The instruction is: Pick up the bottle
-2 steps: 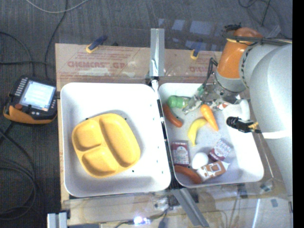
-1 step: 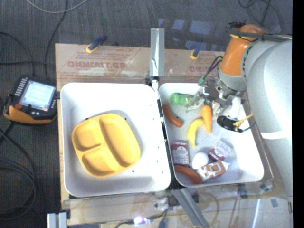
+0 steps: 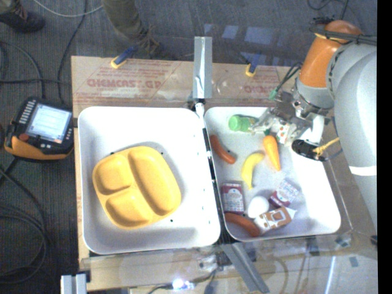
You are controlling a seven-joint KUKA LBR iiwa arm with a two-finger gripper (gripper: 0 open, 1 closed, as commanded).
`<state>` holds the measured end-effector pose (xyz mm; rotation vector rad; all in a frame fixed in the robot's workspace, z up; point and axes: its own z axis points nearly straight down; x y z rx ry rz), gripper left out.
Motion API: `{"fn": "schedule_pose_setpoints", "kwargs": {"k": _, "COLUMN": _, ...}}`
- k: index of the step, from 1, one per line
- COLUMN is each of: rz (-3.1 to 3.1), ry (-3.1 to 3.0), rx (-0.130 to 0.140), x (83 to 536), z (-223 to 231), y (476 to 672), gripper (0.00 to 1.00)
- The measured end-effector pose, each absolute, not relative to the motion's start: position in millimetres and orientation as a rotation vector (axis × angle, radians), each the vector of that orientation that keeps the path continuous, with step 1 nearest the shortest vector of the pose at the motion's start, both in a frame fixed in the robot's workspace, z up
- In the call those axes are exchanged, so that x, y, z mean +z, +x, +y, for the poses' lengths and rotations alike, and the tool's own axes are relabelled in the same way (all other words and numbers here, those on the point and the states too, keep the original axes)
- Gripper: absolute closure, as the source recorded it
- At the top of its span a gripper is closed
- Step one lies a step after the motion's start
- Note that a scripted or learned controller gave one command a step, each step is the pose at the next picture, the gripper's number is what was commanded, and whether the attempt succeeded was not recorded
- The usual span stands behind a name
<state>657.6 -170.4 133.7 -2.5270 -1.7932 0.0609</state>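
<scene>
The bottle [image 3: 242, 123], small and green, lies on its side in the far left corner of the right bin [image 3: 331, 192]. My gripper [image 3: 273, 125] sits low at the bin's far edge, just right of the bottle and close to its right end. Whether it touches the bottle cannot be made out. The grey arm with its orange band [image 3: 318, 63] comes in from the upper right.
In the right bin lie a carrot [image 3: 272, 152], a banana [image 3: 251, 167], two sausages [image 3: 222, 149] [image 3: 242, 225], a small can [image 3: 233, 196], a white egg [image 3: 257, 206] and packets [image 3: 285, 195]. The left bin [image 3: 92, 124] holds a yellow divided plate [image 3: 136, 185]. A teach pendant [image 3: 41, 129] lies off the bench at left.
</scene>
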Motion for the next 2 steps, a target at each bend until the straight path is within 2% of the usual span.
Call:
{"fn": "schedule_pose_setpoints", "kwargs": {"k": 1, "rz": -1.828, "ry": -2.534, "rx": 0.05, "x": 84.2, "z": -163.2, "y": 661.1, "gripper": 0.0}}
{"fn": "schedule_pose_setpoints", "kwargs": {"k": 2, "rz": -1.926, "ry": -2.48, "rx": 0.01, "x": 201.3, "z": -214.1, "y": 668.4, "gripper": 0.0}}
